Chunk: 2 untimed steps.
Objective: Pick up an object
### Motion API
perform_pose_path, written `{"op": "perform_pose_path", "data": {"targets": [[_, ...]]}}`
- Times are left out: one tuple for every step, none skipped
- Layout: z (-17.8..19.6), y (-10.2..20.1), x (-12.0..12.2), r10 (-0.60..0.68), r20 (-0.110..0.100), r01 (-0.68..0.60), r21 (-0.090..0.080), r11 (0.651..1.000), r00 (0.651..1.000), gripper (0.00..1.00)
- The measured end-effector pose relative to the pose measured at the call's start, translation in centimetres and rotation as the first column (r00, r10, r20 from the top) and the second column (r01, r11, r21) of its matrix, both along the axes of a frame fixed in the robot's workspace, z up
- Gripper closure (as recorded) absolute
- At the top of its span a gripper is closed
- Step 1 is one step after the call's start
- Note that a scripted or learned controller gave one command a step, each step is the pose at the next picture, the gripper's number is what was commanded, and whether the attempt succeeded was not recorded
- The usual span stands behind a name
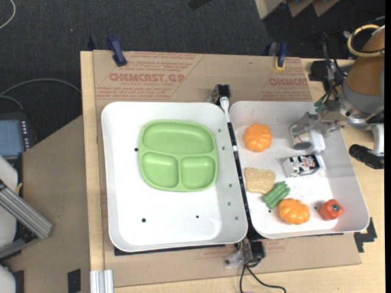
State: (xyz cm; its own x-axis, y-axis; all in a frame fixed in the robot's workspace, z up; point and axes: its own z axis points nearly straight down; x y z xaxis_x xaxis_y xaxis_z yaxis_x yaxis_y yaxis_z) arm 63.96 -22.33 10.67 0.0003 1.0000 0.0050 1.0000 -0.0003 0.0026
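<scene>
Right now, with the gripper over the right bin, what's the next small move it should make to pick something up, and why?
Probably a short move straight down. The gripper hovers in the right bin just above the small black-and-white packet, which lies apart from the orange pumpkin and the bread slice, so there is room around it. I can't tell how the fingers stand.

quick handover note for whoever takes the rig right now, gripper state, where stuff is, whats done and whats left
Gripper: over the upper part of the right bin, above the small black-and-white packet; nothing visibly held.
Right bin: orange pumpkin at upper left, bread slice, green pepper, second orange pumpkin, tomato along the lower part.
Left bin: green divided plate.
Done: no pick yet.
Left: grasp and lift one object.
</scene>
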Motion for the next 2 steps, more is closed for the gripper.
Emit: {"op": "perform_pose_path", "data": {"targets": [[-2.2, 3.4, -0.4, 0.002, -0.006, -0.002, -0.004, 1.000, 1.000, 0.00], [-2.1, 10.9, -7.0, 0.003, -0.004, -0.003, -0.003, 1.000, 1.000, 0.00]]}}
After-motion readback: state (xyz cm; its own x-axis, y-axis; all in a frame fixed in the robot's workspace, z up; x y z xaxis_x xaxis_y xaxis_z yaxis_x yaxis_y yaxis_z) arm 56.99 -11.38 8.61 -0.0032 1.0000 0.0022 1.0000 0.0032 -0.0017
